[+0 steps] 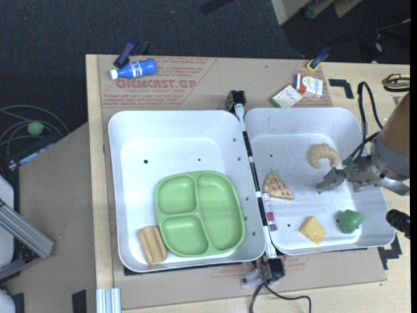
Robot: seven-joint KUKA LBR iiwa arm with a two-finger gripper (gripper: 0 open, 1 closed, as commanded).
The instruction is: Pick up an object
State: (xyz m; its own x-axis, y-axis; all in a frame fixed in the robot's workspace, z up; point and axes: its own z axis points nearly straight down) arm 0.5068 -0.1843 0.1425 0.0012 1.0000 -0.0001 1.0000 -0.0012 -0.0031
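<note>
Camera view first: the gripper (328,180) hangs low over the right bin (287,119) at centre right of the frame, just below a pale croissant-shaped piece (323,154). How far the claw stands open cannot be told from here; nothing is seen caught in it.

Candidates lie all around. The croissant sits nearest, just up and left of the tip. A waffle-like wedge (278,186) lies by the bin's left wall, a yellow block (313,229) sits lower down, and a green lump (350,221) rests toward the lower right corner. Over in the left bin (130,129), a green divided tray (199,212) has a tan bread-like piece (152,244) just beside its lower left edge.

The step looks like the approach, no grasp made yet. The next move would call for centring over one piece, most likely the croissant, then dropping and closing.

The arm (397,142) is cut off at the right edge. The claw's tip is dark and blurred against the bin floor, and whether it touches the floor is hard to say.
</note>
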